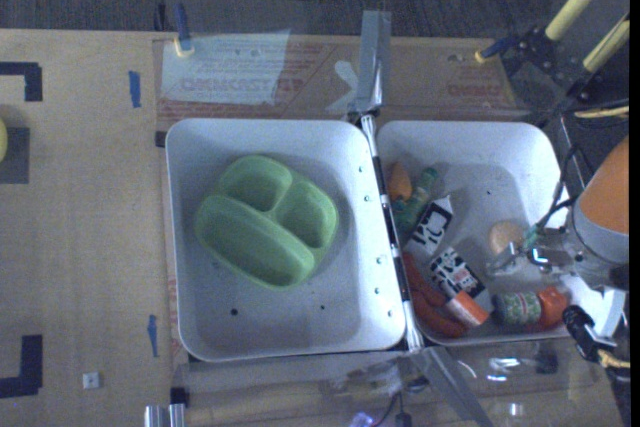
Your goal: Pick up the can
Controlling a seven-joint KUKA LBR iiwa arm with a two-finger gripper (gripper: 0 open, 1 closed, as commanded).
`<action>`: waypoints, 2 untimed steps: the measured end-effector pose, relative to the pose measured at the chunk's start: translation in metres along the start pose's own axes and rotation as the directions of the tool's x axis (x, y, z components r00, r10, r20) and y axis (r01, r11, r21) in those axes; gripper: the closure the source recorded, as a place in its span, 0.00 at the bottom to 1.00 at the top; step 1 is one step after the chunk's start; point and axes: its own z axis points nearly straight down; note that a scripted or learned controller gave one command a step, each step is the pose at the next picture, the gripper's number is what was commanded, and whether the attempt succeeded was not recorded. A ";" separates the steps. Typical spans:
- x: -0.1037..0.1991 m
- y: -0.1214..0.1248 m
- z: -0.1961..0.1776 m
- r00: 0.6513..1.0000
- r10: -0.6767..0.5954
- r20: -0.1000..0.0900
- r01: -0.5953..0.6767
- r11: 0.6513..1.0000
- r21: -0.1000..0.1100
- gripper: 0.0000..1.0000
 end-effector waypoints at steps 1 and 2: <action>0.010 0.058 0.000 0.989 0.150 -0.004 -0.150 0.989 0.002 0.00; 0.001 -0.002 0.001 0.996 -0.091 0.007 0.091 0.996 0.000 0.00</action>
